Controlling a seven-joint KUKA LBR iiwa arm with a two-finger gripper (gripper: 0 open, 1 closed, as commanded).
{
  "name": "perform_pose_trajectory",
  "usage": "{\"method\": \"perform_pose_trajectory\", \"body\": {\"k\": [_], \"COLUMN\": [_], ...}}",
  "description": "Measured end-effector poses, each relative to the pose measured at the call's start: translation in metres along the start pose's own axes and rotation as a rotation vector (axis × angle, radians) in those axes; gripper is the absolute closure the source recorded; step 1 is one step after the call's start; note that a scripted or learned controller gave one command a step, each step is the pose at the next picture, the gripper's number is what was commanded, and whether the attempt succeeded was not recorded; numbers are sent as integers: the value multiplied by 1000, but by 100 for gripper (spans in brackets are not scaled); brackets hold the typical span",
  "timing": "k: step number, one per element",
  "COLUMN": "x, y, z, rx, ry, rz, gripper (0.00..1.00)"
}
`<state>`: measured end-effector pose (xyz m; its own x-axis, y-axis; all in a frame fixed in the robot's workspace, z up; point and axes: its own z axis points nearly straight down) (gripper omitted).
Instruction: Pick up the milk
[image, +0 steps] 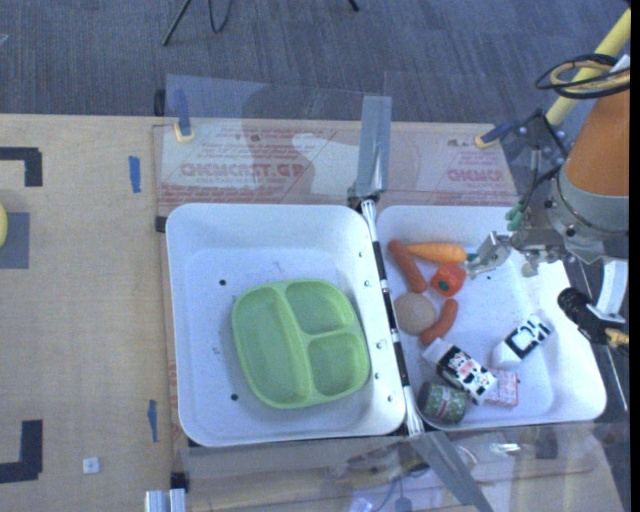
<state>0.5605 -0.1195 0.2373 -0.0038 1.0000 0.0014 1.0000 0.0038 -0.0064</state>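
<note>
1. Nearest me, along the front edge of the right bin (590, 395), I see a dark round can (443, 402) in the corner by the divider; just beside it lies a small pink packet (503, 388).
2. Touching that cluster is the milk (462, 371), a small carton with black-and-white cow patches, lying on its side and angled across the bin floor; a second black-and-white item (526, 337) sits a little to its right, apart from it, and I cannot tell what it is.
3. Further back sit a brownish round piece (414, 313), a sausage (444, 320), a red tomato-like piece (449, 279), a carrot (434, 252) and another sausage (405, 266); all stand well clear of the milk.
4. In the left bin (190, 300) rests a green divided plate (301, 341); it plays no part in this step.
5. The gripper (497, 251) hangs at the far side of the right bin, close to the carrot and tomato-like piece; nothing shows between its fingers, and I cannot tell from here whether it is spread or closed.
6. I judge the pick not yet begun; the gripper is well apart from the milk.
7. To do it well, I would bring the gripper forward over the carton, turn the wrist so the fingers span its narrow sides, and descend plumb; the can and packet crowd the near side, so I would favour the freer sides to avoid nudging them.
</note>
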Motion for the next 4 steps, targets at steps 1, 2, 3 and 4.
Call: {"method": "perform_pose_trajectory", "body": {"k": [1, 2, 3, 4], "x": [-23, -59, -9, -7], "y": [-47, -65, -65, -70], "z": [132, 135, 139, 136], "rx": [-31, -57, -53, -36], "ry": [-4, -24, -22, -13], "rz": [19, -35, -242, -242], "gripper": [0, 0, 0, 100]}}
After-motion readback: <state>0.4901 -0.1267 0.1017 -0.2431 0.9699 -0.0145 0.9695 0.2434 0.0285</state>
